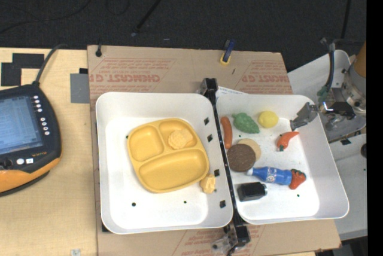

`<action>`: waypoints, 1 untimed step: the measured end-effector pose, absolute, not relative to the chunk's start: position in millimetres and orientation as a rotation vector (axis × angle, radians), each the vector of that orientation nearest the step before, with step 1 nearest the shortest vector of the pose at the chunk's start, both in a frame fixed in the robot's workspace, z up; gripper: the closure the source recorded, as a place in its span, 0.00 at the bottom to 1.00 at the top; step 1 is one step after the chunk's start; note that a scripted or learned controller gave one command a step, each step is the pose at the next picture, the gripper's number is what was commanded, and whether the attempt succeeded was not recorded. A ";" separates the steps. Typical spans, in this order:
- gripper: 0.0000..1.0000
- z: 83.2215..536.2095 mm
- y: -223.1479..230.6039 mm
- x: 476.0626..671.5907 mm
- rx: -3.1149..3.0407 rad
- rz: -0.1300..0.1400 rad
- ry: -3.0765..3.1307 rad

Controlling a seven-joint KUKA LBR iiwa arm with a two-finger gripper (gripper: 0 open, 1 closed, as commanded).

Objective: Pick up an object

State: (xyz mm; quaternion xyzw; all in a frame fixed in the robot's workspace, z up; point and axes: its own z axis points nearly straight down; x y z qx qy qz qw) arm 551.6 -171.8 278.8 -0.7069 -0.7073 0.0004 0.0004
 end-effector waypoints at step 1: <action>0.00 202.2 -56.3 512.5 -2.203 0.007 -2.221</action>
